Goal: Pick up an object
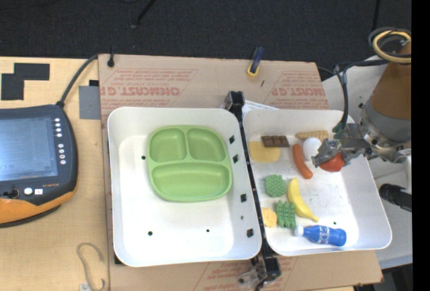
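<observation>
My gripper (334, 156) hangs over the upper right part of the right bin (366, 212), shut on a small red round toy (332, 163) that sits between its dark fingers. Just left of it lie a white egg (311, 146) and an orange-red sausage (302, 162). Further left are a brown chocolate bar (274, 142) and a yellow cheese slice (264, 152). Lower in the bin lie a green broccoli (273, 185), a yellow banana (299, 199), a green ridged toy (286, 214) and a blue bottle (325, 235).
The left bin (134, 229) holds a green divided plate (189, 163). A tan cracker (312, 136) lies near the right bin's back wall. A black divider (245, 175) runs between the bins. A tablet (30, 155) rests at the bench's far left.
</observation>
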